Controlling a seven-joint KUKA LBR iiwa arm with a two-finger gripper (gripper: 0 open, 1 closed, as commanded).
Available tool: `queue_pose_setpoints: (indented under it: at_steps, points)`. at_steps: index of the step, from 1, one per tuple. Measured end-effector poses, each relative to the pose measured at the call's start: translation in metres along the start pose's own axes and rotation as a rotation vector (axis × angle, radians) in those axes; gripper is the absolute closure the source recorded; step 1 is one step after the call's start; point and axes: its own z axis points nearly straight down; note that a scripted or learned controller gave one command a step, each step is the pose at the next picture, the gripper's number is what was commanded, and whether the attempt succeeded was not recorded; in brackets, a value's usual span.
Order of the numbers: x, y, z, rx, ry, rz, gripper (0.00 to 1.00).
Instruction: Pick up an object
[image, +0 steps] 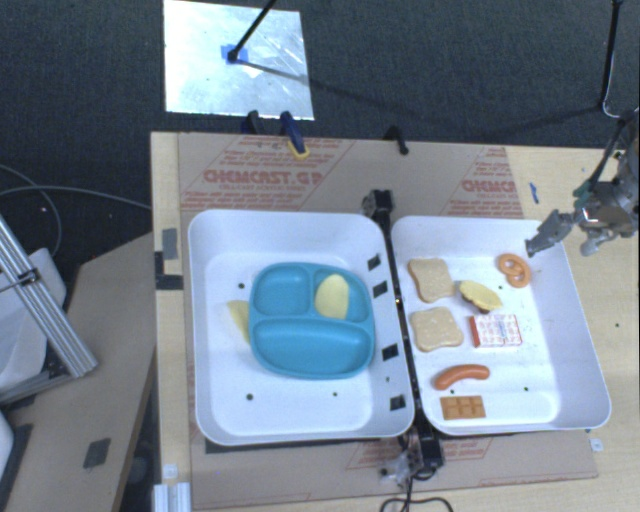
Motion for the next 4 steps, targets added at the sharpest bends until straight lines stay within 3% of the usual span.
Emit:
queue_pose_setpoints:
  at_steps: [1,2,3,4]
  points:
    - [0.046,-0.037,0.088,0.009,0.005,-0.003,0.0]
    - [0.029,-0.076,0.169,0.009,0.003,0.005,0.0]
    - [0.11,-0.089,0.144,0.003,0.004,-0.005,0.0]
    - [0.12,-0.096,-0.021,-0.015,0.0,-0.005,0.0]
